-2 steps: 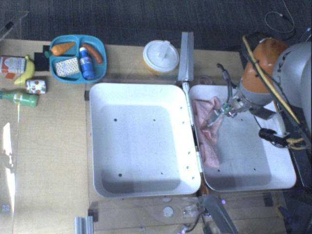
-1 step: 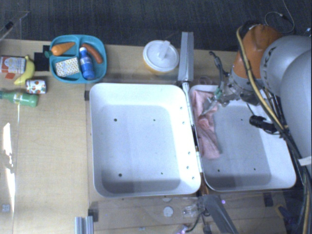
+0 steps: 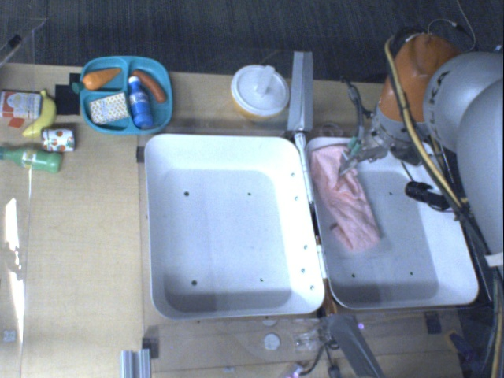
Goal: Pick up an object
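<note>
You see two shallow white plastic bins (image 3: 228, 227). One crumpled pink cloth (image 3: 346, 203) lies against the right bin's left wall; the hand (image 3: 356, 153) touches its top, grip state indeterminable.

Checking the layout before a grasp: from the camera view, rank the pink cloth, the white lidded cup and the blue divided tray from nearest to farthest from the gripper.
From the gripper:
1. pink cloth, directly under it in the right bin.
2. white lidded cup, behind the bins, to its left.
3. blue divided tray, far left on the bench.

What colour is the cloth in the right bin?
Pink; the cloth shows best in the camera view.
</note>
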Controlling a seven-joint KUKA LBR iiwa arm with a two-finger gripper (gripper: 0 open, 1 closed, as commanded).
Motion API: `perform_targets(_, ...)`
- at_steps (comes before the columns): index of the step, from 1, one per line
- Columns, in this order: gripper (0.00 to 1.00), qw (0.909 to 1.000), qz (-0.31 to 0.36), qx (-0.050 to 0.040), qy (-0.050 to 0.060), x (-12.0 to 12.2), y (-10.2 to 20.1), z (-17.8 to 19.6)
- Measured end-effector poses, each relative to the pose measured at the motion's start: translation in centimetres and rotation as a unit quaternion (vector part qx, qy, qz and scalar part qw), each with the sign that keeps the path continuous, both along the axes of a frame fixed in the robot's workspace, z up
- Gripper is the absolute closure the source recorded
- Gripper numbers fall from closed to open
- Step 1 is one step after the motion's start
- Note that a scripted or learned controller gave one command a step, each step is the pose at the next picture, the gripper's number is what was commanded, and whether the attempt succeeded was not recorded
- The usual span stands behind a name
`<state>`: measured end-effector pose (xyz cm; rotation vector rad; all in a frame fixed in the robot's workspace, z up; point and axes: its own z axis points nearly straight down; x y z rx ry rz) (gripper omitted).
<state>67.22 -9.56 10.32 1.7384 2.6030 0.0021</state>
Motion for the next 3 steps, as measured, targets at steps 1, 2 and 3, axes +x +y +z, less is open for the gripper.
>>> perform_targets(1, 1.0, 0.9952, 0.098, 0.0016, 0.002, -0.2, 0.5, 6.1)
perform_targets(2, 0.0, 0.9952, 0.098, 0.0015, 0.002, -0.2, 0.5, 6.1)
perform_targets(3, 0.0, 0.9899, 0.141, 0.0031, 0.011, -0.3, -0.8, -0.4)
